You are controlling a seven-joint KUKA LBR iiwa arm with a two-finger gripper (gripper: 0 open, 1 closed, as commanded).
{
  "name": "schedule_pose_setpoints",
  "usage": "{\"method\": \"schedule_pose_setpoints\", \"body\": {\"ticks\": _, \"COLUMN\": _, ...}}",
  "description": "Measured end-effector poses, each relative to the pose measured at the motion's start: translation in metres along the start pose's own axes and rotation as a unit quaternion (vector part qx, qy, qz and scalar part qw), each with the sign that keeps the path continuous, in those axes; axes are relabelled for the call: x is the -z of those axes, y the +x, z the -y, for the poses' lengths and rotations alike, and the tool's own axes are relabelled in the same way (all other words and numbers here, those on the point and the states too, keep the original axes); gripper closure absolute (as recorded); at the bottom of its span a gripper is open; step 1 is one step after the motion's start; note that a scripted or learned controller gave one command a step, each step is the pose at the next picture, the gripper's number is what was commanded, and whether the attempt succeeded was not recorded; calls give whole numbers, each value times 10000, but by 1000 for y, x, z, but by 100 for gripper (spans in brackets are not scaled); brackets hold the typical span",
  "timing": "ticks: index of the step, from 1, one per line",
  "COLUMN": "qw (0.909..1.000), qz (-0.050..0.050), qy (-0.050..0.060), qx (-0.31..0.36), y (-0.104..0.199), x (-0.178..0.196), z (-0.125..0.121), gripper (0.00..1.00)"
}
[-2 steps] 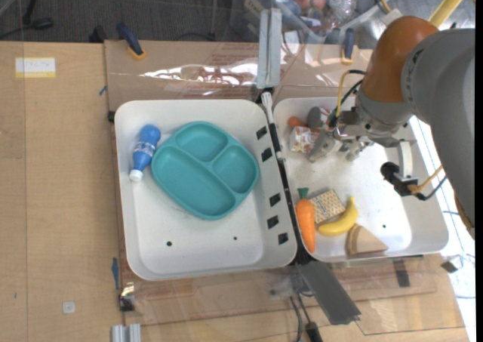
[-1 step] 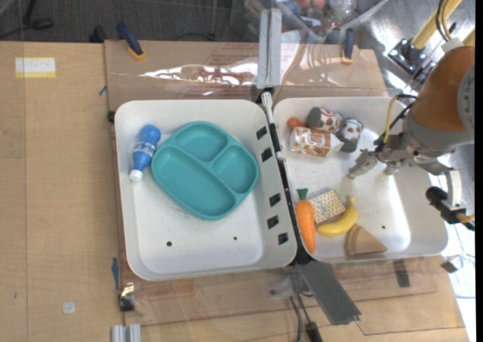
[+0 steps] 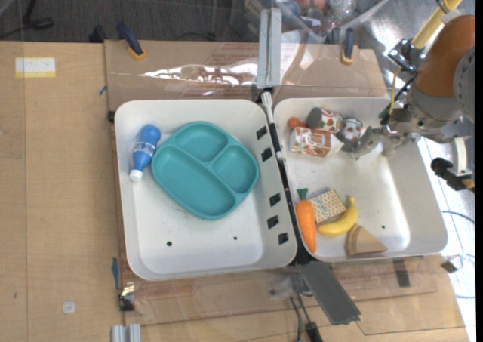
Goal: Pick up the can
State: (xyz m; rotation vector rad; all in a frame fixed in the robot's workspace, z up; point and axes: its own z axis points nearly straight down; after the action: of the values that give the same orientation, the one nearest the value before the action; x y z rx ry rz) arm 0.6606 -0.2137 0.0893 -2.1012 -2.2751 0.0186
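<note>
In the right bin [image 3: 423,212], the can [image 3: 352,130] lies on its side just left of the gripper [image 3: 370,140], touching it; whether the gripper grips cannot be told.

Both bins [image 3: 189,257] white. Divided plate [image 3: 205,169] teal. Bottle [image 3: 143,152] blue, white cap end. Can [image 3: 330,120] white/red-orange print, grey end; carton [image 3: 312,141] beside it white with red-orange pattern. Carrot [image 3: 306,225] orange, green top. Banana [image 3: 339,220] yellow. Small packet [image 3: 326,203] tan with blue-green checks. Wedge [image 3: 364,241] tan-brown. Arm [image 3: 445,61] orange band, grey below. Bench [image 3: 53,204] light brown.
</note>
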Motion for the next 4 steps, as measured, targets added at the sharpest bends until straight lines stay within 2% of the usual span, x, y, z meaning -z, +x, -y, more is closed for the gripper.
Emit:
{"method": "schedule_pose_setpoints", "body": {"ticks": 1, "qw": 10000, "qz": 28, "qy": 14, "qx": 74, "y": 1, "x": 0, "z": -2, "gripper": 0}}
{"method": "schedule_pose_setpoints", "body": {"ticks": 2, "qw": 9999, "qz": 104, "qy": -18, "qx": 74, "y": 10, "x": 0, "z": 0, "gripper": 0}}
{"method": "schedule_pose_setpoints", "body": {"ticks": 4, "qw": 9998, "qz": 20, "qy": -6, "qx": 216, "y": -1, "x": 0, "z": -3, "gripper": 0}}
